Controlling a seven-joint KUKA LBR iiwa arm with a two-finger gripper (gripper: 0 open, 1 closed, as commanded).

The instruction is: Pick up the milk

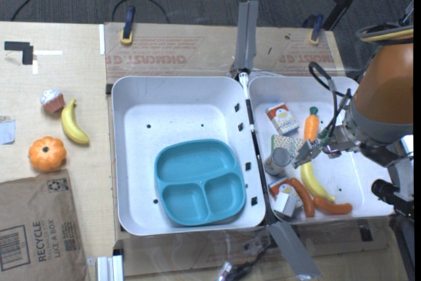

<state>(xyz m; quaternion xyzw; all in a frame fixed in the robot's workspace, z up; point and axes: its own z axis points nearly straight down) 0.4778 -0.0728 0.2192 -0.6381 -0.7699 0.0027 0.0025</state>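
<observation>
I am a grey robot arm with an orange band [395, 85], reaching in from the right over a desk [59, 76] that carries two shallow white bins side by side. My gripper [309, 153] hangs low over the right bin [368, 207], near its middle. I cannot tell whether it is open or closed, and nothing shows clearly in its grasp.

The milk [282, 118], a small white carton with an orange and red label, lies in the upper left part of the right bin, a little up and to the left of my gripper and apart from it. Just to its right stands a carrot [312, 125] with a green top. Below the milk is a small grey can [281, 158], just left of my gripper. A yellow banana [314, 182] lies below my gripper, and a long red-orange sausage [316, 201] curves along the bin's lower part. A second small carton [285, 197] rests by the lower left corner.

The left bin [131, 141] holds a blue plate [199, 181] with three compartments.

On the desk to the left of the bins lie another banana [73, 123], a cupcake [51, 101], a small orange pumpkin [47, 153] and a brown paper bag [39, 227].
</observation>
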